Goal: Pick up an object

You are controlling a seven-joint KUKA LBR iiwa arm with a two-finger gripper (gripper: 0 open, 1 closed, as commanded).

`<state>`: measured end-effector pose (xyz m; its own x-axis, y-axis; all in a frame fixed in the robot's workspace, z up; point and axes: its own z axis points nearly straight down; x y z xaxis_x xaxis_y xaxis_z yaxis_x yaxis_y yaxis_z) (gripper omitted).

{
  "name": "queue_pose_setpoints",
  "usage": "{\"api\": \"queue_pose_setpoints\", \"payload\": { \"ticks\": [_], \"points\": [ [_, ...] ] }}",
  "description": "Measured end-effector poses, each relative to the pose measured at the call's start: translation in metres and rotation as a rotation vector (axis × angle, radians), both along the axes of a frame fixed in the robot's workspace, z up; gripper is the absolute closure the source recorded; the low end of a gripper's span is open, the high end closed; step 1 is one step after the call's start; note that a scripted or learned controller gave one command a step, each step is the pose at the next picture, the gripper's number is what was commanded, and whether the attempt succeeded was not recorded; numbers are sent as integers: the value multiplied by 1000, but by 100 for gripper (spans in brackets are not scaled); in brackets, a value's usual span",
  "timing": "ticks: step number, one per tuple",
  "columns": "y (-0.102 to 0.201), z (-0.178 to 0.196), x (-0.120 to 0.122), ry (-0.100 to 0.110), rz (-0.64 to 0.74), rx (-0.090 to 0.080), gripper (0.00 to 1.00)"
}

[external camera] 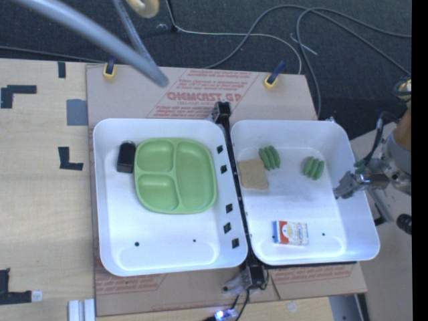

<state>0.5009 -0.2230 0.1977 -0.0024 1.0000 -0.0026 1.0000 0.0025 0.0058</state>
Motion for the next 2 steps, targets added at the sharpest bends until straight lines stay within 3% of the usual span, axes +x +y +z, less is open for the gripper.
{"api": "queue_pose_setpoints", "payload": {
  "ticks": [1, 2],
  "points": [
    [1, 26, 0, 5, -1, 3, 100],
    [61, 28, 1, 6, 4, 4, 100]
  ]
}}
